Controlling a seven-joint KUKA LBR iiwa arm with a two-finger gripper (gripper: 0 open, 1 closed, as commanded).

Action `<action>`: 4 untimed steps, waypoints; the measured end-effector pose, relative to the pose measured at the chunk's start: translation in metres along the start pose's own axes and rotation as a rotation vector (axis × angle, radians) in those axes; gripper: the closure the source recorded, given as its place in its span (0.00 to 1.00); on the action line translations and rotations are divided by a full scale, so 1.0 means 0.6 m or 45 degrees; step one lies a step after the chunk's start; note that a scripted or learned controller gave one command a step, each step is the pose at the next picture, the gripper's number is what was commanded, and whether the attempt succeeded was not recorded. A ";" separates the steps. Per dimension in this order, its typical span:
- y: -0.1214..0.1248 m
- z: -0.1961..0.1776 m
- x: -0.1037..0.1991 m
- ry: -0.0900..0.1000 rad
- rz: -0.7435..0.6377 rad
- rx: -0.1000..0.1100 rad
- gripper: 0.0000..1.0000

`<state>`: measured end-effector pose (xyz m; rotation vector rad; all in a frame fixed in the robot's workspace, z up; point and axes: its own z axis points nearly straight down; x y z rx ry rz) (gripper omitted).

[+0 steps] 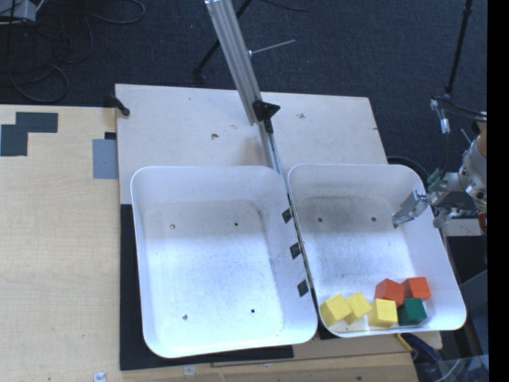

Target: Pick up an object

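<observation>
Camera view: gripper [415, 207] at right bin's [347, 177] far right rim, finger state impossible to tell, nothing seen held. Blocks well below it, clustered in the near corner: two yellow [337, 307], a third yellow [384, 312], two orange [390, 290], one green [412, 312]. Best to descend on an outer block, away from the wall. Small matte cubes, hard-edged; bin smooth, speckled white.
</observation>
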<state>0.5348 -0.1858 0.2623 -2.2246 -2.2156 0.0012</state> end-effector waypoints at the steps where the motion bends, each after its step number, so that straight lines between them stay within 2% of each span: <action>1: 0.000 -0.016 -0.001 0.000 0.000 0.000 1.00; 2: 0.017 0.184 0.065 0.004 -0.008 0.011 1.00; 3: -0.080 0.286 0.038 0.002 0.000 -0.005 1.00; 4: -0.079 0.213 0.156 0.004 -0.013 -0.002 1.00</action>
